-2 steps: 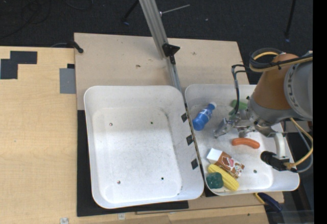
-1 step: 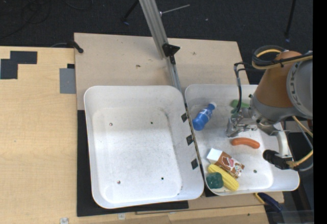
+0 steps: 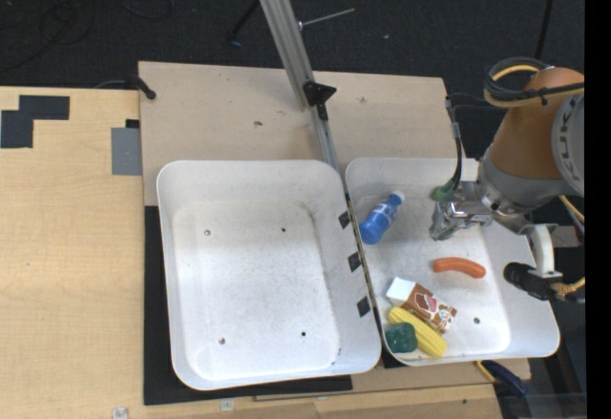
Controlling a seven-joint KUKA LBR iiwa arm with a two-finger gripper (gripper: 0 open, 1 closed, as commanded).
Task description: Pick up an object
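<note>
We see two white bins side by side on the bench, the left bin (image 3: 253,274) bare of things and the right bin (image 3: 496,331) carrying all the objects. The arm (image 3: 535,136) comes in over the right bin's right edge, its orange band above the wrist, and the gripper (image 3: 449,219) hangs over the upper middle of that bin, near its back edge. Its metal fingers point down and look close together with nothing between them — though at this size we cannot tell for sure whether they are shut. A blue bottle (image 3: 379,218) lies tilted by the bin's left wall, near the back left corner, apart from the gripper and to its left. An orange sausage (image 3: 459,266) lies just below the gripper toward the front, not touching it. Nearer the front left corner sits a cluster: a white block (image 3: 400,290), a brown packet (image 3: 431,309) touching it on the right, a yellow corn cob (image 3: 425,336) just in front of those, and a green piece (image 3: 401,338) against the corn's left end. A slanted metal rail (image 3: 286,35) rises from the seam between the bins toward the back of the bench. Black clips (image 3: 354,261) sit along the wall shared by the two bins.
</note>
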